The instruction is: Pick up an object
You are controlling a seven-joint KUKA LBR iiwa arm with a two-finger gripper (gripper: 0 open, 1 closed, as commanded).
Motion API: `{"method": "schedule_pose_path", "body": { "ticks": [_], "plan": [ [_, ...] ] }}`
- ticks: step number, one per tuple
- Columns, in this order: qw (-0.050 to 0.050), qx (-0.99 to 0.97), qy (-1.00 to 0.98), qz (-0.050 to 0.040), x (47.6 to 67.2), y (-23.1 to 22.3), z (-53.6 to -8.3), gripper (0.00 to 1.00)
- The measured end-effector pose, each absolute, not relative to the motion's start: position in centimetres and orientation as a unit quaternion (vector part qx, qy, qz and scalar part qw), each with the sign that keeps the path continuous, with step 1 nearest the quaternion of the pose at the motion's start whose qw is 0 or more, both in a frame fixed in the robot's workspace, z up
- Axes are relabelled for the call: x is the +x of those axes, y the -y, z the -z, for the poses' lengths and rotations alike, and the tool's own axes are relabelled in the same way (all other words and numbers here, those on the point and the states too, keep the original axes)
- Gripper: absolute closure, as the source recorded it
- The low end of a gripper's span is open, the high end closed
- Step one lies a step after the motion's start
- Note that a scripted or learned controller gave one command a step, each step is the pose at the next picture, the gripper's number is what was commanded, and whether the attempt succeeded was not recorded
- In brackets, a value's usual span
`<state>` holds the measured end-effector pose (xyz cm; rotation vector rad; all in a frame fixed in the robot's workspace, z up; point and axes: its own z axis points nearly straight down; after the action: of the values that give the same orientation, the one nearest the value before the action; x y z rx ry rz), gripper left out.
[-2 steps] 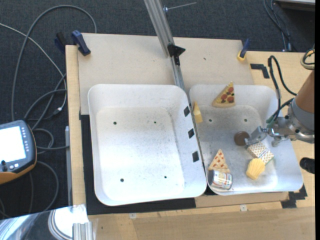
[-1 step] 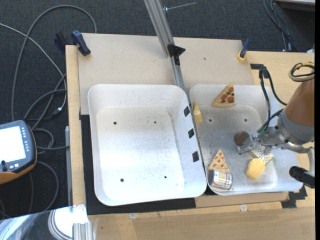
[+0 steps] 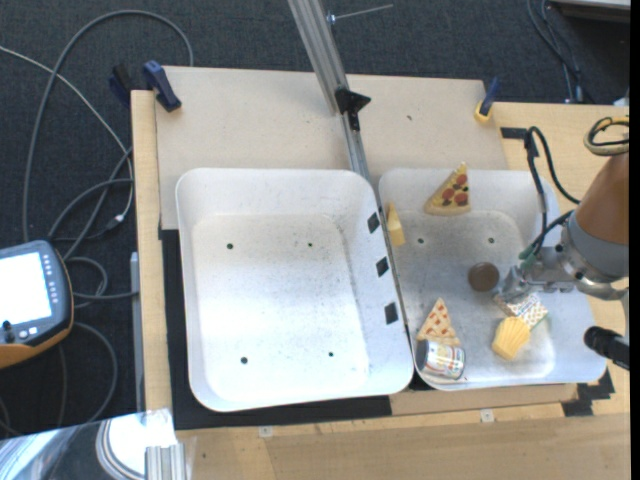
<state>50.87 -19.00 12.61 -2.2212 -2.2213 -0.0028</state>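
Observation:
The right bin [image 3: 500, 230] holds several small items. A pizza slice [image 3: 447, 193] lies near its far edge, and a second pizza slice [image 3: 437, 320] lies near the front left. A small can [image 3: 441, 360] rests on its side at the front rim. A brown round object [image 3: 483, 277] sits mid-bin. A yellow piece [image 3: 511, 339] and a checkered waffle-like piece [image 3: 529, 311] lie to the front right. My gripper [image 3: 517, 284] is low in the right bin, just right of the brown object and directly above the waffle piece.
The left bin [image 3: 275, 288] stands beside the right one, with a yellow tab [image 3: 396, 226] on the rim between them. A metal pole [image 3: 325, 58] slants across the back. Cables run along the right side by the arm [image 3: 600, 228]. A handheld pendant [image 3: 30, 298] lies at far left.

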Motion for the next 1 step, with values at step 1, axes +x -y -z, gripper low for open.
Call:
{"method": "schedule_pose_path", "body": {
  "ticks": [1],
  "plan": [
    [-0.003,-0.707,0.707,0.0014,51.74,19.65,-17.53,1.00]
  ]
}}
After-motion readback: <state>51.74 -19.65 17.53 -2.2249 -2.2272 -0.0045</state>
